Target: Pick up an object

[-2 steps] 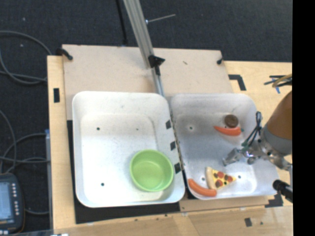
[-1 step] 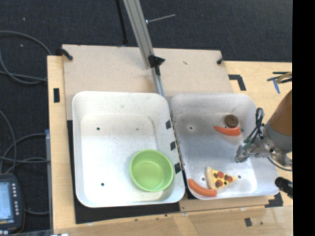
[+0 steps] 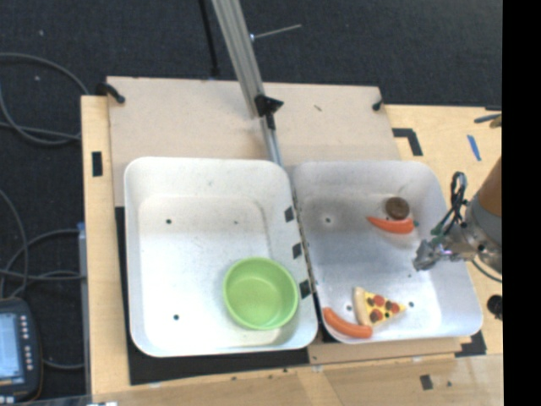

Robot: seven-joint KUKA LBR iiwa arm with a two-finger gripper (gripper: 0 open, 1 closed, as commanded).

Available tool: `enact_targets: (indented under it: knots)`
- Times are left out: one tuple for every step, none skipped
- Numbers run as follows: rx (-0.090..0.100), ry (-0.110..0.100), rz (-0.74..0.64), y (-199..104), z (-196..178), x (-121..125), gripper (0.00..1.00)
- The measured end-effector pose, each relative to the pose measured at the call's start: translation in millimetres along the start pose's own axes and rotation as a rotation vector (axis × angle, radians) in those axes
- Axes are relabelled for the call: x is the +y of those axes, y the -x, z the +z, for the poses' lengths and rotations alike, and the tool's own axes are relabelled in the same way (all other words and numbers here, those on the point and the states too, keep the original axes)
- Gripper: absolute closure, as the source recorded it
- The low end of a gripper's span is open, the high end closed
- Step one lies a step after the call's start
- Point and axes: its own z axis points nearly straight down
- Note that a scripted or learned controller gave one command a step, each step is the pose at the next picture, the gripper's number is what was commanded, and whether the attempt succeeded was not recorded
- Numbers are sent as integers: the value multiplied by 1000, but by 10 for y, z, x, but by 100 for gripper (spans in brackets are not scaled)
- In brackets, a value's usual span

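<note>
The small orange carrot-shaped toy (image 3: 391, 223) lies in the right white bin (image 3: 338, 184), long axis roughly left-right, a brown round piece (image 3: 396, 206) touching above; it sits just up-left of my gripper (image 3: 427, 255), whose opening I cannot tell

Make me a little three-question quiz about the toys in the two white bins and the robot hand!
1. True or false: the green bowl sits in the left bin.
2. Which toy lies nearest the pizza slice? A) the brown round piece B) the orange sausage at the bin's front edge C) the green bowl
3. Fill in: the gripper hangs over the ____ bin, on the side where the arm comes in.

Key
1. True.
2. B. That sausage lies right beside the pizza slice; a second orange piece sits farther back, by the brown round piece.
3. Right.
</note>
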Motion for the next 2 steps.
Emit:
enact_targets:
  knots:
    - [-2,2,-1,15,-539,26,100]
    - [3,-4,-4,-437,-488,170,100]
